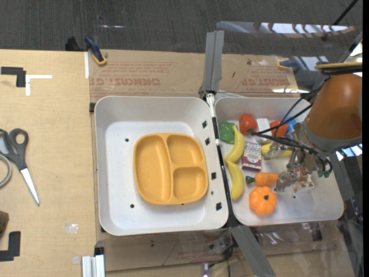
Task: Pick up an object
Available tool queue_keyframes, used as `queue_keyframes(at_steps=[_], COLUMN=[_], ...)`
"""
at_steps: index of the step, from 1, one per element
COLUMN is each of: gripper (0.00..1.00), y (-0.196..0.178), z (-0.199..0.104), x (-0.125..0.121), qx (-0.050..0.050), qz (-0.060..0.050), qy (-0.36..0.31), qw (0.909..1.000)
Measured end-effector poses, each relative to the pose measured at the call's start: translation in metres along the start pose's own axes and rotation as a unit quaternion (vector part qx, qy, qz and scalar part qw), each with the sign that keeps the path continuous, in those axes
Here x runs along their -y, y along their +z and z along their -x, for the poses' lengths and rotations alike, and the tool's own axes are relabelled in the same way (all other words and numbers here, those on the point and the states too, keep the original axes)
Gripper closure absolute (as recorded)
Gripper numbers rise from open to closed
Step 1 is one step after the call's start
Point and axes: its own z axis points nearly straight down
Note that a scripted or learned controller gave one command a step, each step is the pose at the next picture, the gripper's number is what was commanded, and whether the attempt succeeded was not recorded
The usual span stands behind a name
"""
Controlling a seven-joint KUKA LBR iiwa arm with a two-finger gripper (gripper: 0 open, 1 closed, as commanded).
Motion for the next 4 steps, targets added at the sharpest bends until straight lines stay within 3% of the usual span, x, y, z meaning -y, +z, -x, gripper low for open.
queue_keyframes(at_steps=[1, 2, 3, 4], gripper=[0.0, 0.0, 0.0, 0.0], y=[0.001, 0.001, -0.094, 0.001], z=[0.004, -0.045, -0.016, -0.001], x=[-0.07, -0.035, 0.027, 0.056], qx=[-0.001, -0.002, -0.001, -0.001], qz=[0.0, 0.0, 0.0, 0.0], qy=[0.01, 0.001, -0.011, 0.024], qw=[0.9999, 1.0, 0.9999, 0.9997])
